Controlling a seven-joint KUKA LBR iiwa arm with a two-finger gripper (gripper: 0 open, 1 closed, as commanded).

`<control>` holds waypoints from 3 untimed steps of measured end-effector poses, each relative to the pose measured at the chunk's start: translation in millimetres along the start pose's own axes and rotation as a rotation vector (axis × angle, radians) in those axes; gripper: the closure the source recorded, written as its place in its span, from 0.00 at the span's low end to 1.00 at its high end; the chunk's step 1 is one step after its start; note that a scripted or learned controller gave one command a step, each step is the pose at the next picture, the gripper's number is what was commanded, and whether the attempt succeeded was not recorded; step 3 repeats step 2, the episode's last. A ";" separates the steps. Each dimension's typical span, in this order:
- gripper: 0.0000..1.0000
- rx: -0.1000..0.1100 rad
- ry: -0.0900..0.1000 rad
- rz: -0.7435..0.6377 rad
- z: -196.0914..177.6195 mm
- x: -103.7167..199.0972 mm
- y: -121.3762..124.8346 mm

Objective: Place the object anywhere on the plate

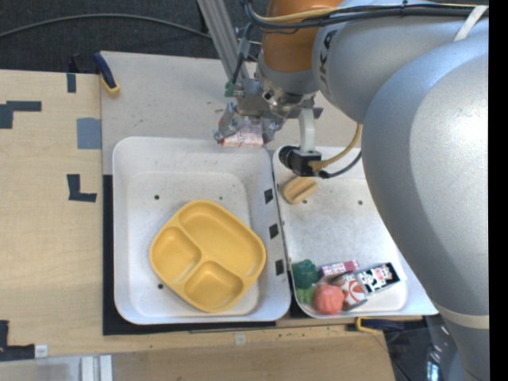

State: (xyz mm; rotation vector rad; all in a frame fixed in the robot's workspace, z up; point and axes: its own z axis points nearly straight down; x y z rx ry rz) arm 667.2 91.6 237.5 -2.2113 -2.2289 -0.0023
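Note:
A yellow plate [208, 254] with three compartments lies in the left bin [135, 213], toward its front. My gripper [242, 131] hangs over the far right corner of that bin, above the back rim. A small white and red packet [241, 140] shows between its fingers, held up off the bin floor. The packet is well behind the plate and not touching it.
In the right bin [341, 221] a tan wooden block [299, 189] lies near the far left corner. A green item [305, 274], a red-orange ball [327, 298] and two small printed cartons [371, 279] sit at its front. A yellow and blue clamp [107, 74] lies behind the bins.

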 end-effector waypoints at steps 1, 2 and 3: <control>1.00 0.000 0.000 0.001 -5.5 56.2 7.4; 0.00 0.001 -0.004 0.005 -5.3 52.2 7.5; 0.00 0.001 -0.004 0.005 -5.3 52.2 7.5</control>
